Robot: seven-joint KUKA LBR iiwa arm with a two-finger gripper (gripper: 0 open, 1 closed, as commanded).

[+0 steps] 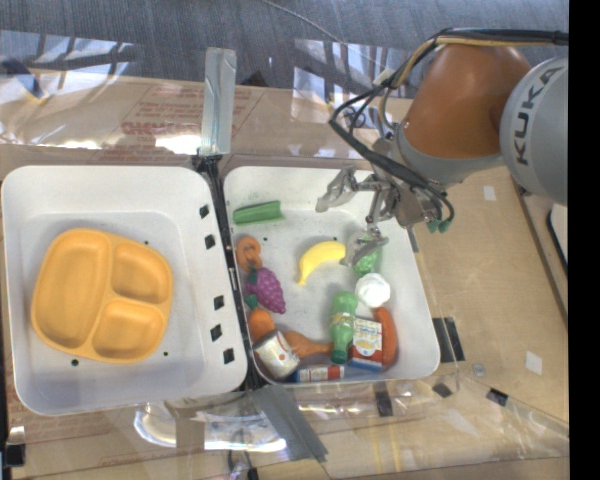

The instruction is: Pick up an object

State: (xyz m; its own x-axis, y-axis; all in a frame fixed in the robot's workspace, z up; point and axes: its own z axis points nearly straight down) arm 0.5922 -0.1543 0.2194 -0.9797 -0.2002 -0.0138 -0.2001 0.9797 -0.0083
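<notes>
The end effector [352, 213] hangs splayed wide, holding nothing, just above and right of the banana [319, 260]. Banana lies in the right bin [280, 183], untouched, toys crowded below it. Nothing lifted yet: descent, closing and raise all remain.

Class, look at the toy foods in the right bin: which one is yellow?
The banana, curved and lying mid-bin. The cucumber is green, the grapes purple.

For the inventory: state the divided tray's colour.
Yellow-orange tray, seen in the camera view.
</notes>
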